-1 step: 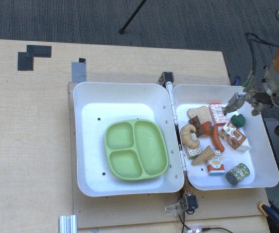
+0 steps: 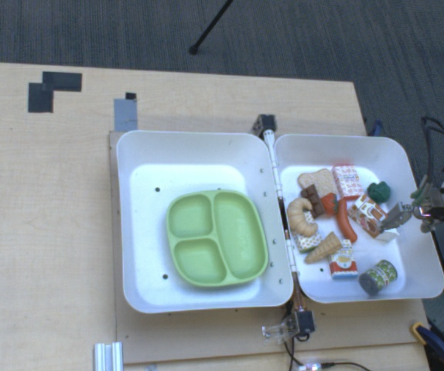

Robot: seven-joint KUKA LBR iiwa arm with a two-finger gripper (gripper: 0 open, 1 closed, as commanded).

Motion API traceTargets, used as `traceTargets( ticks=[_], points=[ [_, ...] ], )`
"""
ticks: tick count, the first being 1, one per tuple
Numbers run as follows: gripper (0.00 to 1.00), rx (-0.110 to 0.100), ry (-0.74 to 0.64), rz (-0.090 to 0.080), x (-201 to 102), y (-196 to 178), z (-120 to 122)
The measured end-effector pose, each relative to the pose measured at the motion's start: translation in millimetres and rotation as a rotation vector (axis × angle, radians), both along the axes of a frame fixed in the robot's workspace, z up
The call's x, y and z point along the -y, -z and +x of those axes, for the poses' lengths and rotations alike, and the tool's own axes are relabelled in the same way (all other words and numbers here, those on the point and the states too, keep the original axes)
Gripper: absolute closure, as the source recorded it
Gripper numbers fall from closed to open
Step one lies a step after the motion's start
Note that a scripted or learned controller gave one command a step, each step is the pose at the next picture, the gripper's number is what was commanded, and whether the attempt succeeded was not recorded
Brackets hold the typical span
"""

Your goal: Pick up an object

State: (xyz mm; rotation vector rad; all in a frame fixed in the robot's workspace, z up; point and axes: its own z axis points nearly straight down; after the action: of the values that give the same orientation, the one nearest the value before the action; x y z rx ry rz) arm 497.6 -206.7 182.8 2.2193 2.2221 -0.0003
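Observation:
The right bin (image 2: 408, 161) holds a heap of toy food. In it lie a bread slice (image 2: 319, 182), a pink carton (image 2: 347, 179), a green broccoli (image 2: 378, 192), a croissant (image 2: 302, 216), a red sausage (image 2: 346, 222), a red-and-white carton (image 2: 367, 213), a waffle cone (image 2: 324, 247), a small red box (image 2: 344, 266) and a green-labelled can (image 2: 378, 275). My gripper (image 2: 409, 204) hangs over the bin's right side, just right of the red-and-white carton. It is open, with nothing between its fingers.
The left bin (image 2: 141, 207) bears a green divided plate (image 2: 217, 238). A ridge with clamps (image 2: 278, 207) separates the two bins. The light wooden bench (image 2: 44, 222) stretches away to the left, and dark carpet lies beyond it.

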Motion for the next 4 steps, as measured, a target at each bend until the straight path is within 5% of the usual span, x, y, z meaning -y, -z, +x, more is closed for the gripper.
traceTargets(
  ticks=[1, 2, 3, 4],
  points=[
    [0.00, 0.011, 0.000, -0.002, -47, 86, -6],
    [0.00, 0.025, 0.010, -0.021, -86, 91, -6],
    [1.00, 0.024, 0.002, -0.001, -94, 78, -2],
    [0.00, 0.024, 0.003, -0.003, -93, 79, -3]
  ],
)
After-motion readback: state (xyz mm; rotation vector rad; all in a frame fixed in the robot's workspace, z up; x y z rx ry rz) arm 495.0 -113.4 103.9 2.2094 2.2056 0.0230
